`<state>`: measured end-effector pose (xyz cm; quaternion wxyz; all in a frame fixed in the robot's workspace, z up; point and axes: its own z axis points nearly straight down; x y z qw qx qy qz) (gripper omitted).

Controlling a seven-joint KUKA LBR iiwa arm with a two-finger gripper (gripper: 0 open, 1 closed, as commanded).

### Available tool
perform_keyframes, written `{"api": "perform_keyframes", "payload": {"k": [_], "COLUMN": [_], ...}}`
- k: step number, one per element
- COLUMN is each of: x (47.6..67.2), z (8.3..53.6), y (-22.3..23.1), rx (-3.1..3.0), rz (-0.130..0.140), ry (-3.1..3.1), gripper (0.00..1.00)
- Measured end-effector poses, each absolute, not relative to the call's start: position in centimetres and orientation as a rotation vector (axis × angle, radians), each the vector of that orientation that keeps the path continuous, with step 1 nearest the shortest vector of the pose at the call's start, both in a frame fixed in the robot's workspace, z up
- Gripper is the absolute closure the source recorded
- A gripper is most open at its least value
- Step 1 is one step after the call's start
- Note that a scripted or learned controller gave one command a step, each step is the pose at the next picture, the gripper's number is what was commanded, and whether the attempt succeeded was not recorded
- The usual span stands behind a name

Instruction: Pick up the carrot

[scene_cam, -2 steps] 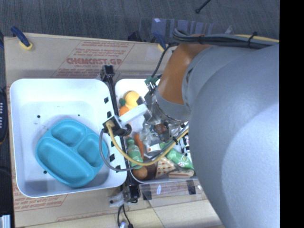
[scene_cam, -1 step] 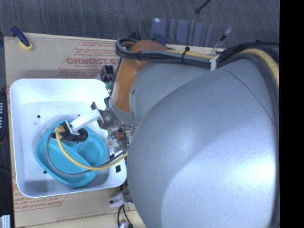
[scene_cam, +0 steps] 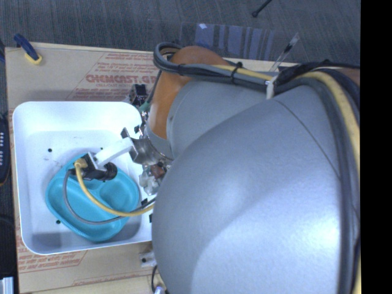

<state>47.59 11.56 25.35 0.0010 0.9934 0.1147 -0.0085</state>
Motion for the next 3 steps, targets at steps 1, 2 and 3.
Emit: {"api": "perform_keyframes", "payload": {"k": [1,2,3], "x": [54.0,54.3,53.9], "z": [36.2,24.4,26.9], "y": [10.1,15.0,6.4], "rx": [3.084,3.108,2.985], "rz": [-0.004,-0.035,-0.018], "ry": [0.605,0.463,1.003], "gripper": [1.00,1.00,1.00]}}
